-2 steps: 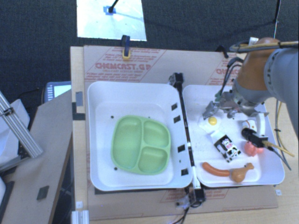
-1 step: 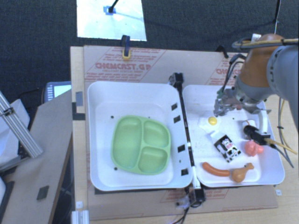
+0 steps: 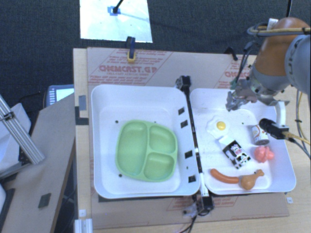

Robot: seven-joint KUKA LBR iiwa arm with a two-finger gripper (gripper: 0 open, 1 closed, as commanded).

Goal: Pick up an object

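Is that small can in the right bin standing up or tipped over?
Tipped: the can lies on its side, round end facing the camera.

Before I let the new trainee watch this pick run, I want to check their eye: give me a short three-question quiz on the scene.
1. True or false: the green divided plate lies in the same bin as the fried egg.
2. Which lies nearest the gripper? A) sausage B) fried egg C) drumstick
3. Fill in: the pink toy lies in the ___ bin of the view.

Key: 1 false; 2 B; 3 right.
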